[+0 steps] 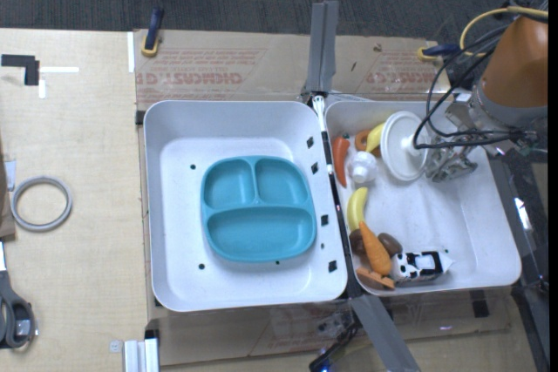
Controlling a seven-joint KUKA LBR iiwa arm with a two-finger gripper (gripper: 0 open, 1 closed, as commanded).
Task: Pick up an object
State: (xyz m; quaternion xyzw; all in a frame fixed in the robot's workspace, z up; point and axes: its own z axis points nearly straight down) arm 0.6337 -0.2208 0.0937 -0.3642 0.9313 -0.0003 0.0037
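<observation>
Several toys crowd the right bin's (488,270) nine o'clock wall, so the fingers (449,163), spread or pressed together I cannot tell, hang beside the white cup (403,146) toward one o'clock.

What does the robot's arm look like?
The arm is grey with a big orange band near its wrist. Black and yellow cables loop around it. At its end sits a small gripper made of bare grey metal, hanging over the right bin.
</observation>
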